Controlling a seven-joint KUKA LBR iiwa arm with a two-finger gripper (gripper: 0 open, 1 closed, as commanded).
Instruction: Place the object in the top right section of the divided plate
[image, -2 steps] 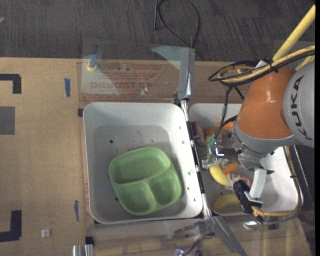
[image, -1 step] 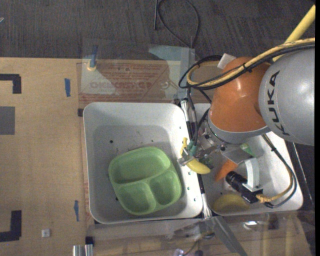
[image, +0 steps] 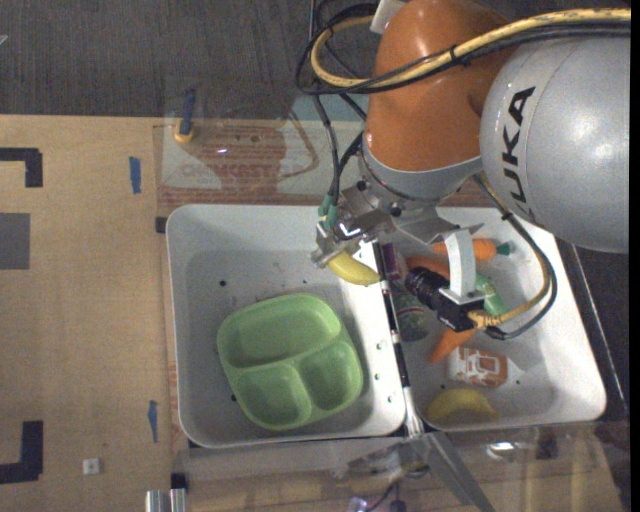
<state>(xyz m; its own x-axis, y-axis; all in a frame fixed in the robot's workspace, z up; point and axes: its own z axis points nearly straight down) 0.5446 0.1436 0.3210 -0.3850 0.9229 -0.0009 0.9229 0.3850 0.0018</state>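
1. The arm (image: 520, 110) reaches in from the right, its orange band above the wrist hanging over the seam between the two bins.
2. The hand (image: 340, 250) sits low over the upper right corner of the left bin (image: 190, 300), close to the dividing wall.
3. A yellow banana (image: 354, 270) shows just under the hand, touching or nearly touching it; whether it lies between the fingers I cannot tell, since the wrist hides them.
4. How far the hand is open I cannot tell.
5. The green plate (image: 290, 360) lies in the lower middle of the left bin, flat, with one large section and two smaller ones.
6. The banana is above and to the right of the plate, apart from its rim, and not in any section.
7. The right bin (image: 580, 370) holds a carrot (image: 470, 252) near the top, another orange piece (image: 445, 347) lower down, a green item (image: 490, 298), a small printed packet (image: 480, 370), and a yellow fruit (image: 460, 404) near the bottom edge.
8. A dark purple item (image: 392, 265) lies along the divider beside the banana.
9. Both bins rest on the table (image: 80, 300).
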